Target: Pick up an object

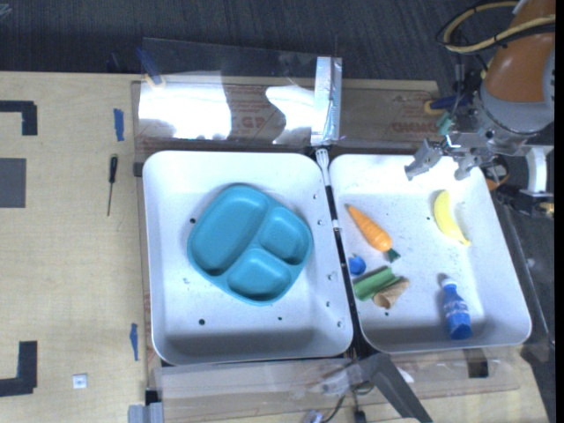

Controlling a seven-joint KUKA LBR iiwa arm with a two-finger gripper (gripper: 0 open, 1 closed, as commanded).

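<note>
The end effector hangs over the far right corner of the right bin, its fingers spread apart with nothing between them. The nearest candidate is the banana, lying on the bin floor just beside the end effector and close to the right wall, clear of the other items. The carrot lies tilted near the bin's middle, well apart from the banana. Nearer the front sit a small blue piece, a green stick and a tan, cone-like piece, these last two touching, and a blue bottle lies by the front right corner. The left bin holds a teal divided plate. To do the pick well, the banana looks the soundest choice: the fingers would best straddle its narrow width across the curve, centred on its middle, and come straight down so the outer finger does not strike the wall. The clustered pieces are a poorer bet, since closing there would likely nudge a neighbour.
</note>
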